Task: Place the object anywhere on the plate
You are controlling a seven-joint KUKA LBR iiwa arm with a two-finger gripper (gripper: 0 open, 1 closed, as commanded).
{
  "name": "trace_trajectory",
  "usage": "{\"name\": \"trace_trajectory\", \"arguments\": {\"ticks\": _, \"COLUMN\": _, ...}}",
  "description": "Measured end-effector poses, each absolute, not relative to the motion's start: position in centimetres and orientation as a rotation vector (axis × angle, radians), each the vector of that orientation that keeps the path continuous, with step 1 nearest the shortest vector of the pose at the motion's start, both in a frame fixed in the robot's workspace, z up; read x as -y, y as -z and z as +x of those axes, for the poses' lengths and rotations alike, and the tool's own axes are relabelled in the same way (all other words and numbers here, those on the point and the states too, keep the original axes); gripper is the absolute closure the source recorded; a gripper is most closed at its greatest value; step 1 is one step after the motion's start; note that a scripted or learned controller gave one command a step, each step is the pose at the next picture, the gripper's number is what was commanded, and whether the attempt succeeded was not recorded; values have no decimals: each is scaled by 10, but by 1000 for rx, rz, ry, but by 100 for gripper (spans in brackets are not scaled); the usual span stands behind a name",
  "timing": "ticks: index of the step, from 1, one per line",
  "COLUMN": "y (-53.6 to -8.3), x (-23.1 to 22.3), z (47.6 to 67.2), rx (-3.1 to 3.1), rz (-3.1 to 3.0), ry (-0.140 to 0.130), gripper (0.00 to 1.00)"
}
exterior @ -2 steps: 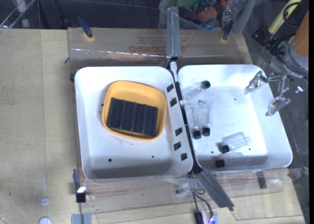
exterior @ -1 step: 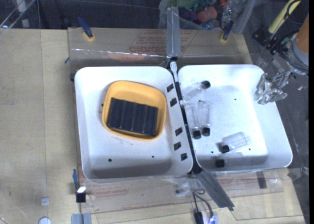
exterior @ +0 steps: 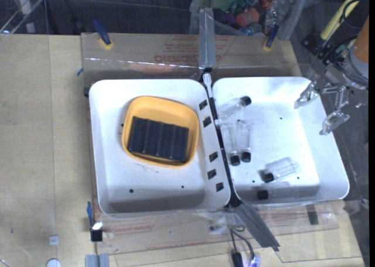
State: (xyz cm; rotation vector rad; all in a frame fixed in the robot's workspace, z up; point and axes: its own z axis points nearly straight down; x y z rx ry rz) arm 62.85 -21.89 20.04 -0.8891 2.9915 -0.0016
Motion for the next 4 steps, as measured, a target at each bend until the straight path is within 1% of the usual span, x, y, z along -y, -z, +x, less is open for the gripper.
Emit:
{"name": "trace_trajectory", "arguments": {"ticks": 1, "y": -181, "x": 221, "z": 653, "rx": -2872, "rz": -1247, "ry": 2, "gripper": 0}}
{"name": "trace_trajectory", "arguments": {"ticks": 2, "y": -204, "x": 221, "z": 657, "rx": -2720, "rz": -1551, "ry": 3, "gripper": 0}}
{"name": "trace_trajectory", "arguments": {"ticks": 3, "y": -186, "x": 218, "z": 667, "rx": -2575, "rz": -1783, "ry": 3, "gripper": 0}}
{"name": "trace_trajectory", "arguments": {"ticks": 4, "y": -205, "x": 197, "z": 668, "rx": -2351, "rz": -2069, "ry": 4, "gripper": 0}}
